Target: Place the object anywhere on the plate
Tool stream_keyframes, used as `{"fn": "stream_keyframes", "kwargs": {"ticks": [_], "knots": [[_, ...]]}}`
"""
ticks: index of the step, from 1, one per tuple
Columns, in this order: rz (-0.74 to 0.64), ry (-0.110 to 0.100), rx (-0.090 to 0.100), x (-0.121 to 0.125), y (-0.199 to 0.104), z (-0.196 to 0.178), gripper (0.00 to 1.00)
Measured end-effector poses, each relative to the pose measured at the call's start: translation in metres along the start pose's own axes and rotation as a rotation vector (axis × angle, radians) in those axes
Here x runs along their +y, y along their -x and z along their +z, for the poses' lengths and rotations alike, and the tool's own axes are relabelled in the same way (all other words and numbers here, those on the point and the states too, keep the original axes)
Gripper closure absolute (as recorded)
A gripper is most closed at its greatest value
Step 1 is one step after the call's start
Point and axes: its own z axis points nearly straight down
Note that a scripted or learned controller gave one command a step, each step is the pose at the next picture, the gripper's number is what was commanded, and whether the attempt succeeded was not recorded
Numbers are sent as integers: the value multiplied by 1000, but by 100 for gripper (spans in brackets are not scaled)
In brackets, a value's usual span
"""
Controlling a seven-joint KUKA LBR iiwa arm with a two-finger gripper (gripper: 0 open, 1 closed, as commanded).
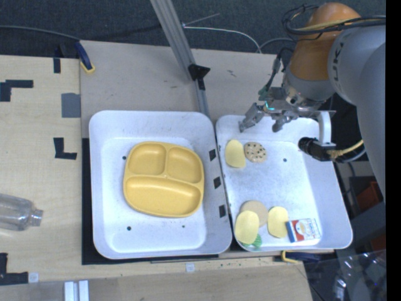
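Observation:
A yellow divided plate (164, 178) lies in the left bin (106, 231). The right bin (326, 187) holds a pale yellow piece (235, 154) and a speckled cookie (254, 151) near its far left corner. My gripper (260, 123) hangs over the far edge of the right bin, just above and behind the cookie. Its two fingers (245, 123) are spread apart and nothing sits between them.
At the right bin's near edge lie a tan disc (255, 208), two yellow pieces (247, 225) (277, 221) and a small red-white-blue box (303, 229). A metal pole (172, 30) slants across the bench behind the bins. A clear bottle (15, 213) lies at the far left.

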Motion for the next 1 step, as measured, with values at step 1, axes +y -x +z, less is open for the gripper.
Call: {"fn": "stream_keyframes", "kwargs": {"ticks": [1], "knots": [[-1, 2, 1, -36, -22, -34, 0]]}}
